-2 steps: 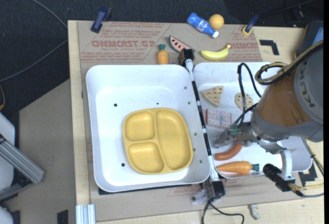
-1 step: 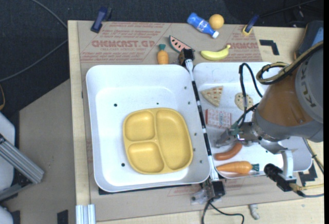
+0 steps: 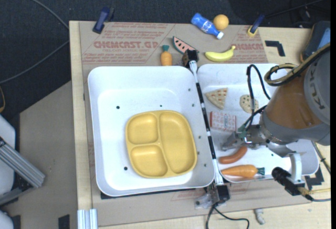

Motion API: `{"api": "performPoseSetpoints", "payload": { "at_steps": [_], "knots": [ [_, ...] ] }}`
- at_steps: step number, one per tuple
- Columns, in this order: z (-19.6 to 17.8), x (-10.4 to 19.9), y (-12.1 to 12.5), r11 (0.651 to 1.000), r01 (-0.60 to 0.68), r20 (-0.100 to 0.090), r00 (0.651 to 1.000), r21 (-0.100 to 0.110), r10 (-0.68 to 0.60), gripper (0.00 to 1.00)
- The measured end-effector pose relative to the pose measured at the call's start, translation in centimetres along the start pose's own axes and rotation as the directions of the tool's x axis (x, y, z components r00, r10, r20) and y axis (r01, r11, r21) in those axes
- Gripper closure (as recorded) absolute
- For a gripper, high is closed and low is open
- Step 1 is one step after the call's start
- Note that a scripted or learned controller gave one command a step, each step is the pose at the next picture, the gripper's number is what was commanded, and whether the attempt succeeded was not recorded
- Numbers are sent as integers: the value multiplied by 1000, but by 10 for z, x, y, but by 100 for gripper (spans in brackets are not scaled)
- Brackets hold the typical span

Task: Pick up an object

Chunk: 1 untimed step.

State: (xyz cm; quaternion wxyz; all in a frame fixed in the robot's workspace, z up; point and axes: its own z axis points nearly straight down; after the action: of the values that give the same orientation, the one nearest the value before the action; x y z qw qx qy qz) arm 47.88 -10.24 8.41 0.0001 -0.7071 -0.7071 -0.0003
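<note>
Camera view, from above at a slant. Arm point(image 3: 294, 112) comes in from the right over the right bin point(image 3: 231, 73). Gripper point(image 3: 234, 141) sits low in the middle of that bin, tips pointing toward the divider between the bins. I cannot tell its state: the metal tips blur together against the white floor, and nothing is visibly held.

Nearest candidate is the sausage point(image 3: 232, 155). It lies just below and beside the tips, maybe touching, too close to call. Its long axis runs left-low to right-high, a shallow slant, roughly parallel to the way the gripper reaches. My read: a grab needs a small drop and a shift toward the near edge of the bin, with the closing direction set across the short width of the sausage.

Carrot point(image 3: 240, 172) lies just past the sausage, nearer the front wall, long axis almost level, green end to the right. It is close beside the sausage, so a wide approach risks nudging both.

Red-and-white card point(image 3: 222, 121) lies flat just above the tips. Pizza slice point(image 3: 217, 97) and cookie point(image 3: 245, 101) sit further back, well apart from the gripper.

Left bin point(image 3: 105, 91) carries the yellow divided tray point(image 3: 160, 144), across the divider.

Banana point(image 3: 219, 54), bottle point(image 3: 205, 24), orange point(image 3: 221, 21), watermelon slice point(image 3: 181, 44) and a small carrot point(image 3: 166, 58) lie on the board behind the bins.
</note>
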Motion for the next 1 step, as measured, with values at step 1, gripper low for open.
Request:
{"api": "performPoseSetpoints", "payload": {
  "at_steps": [1],
  "knots": [
    [0,2,0,1000,0,0,1000,0,0,0]
  ]
}}
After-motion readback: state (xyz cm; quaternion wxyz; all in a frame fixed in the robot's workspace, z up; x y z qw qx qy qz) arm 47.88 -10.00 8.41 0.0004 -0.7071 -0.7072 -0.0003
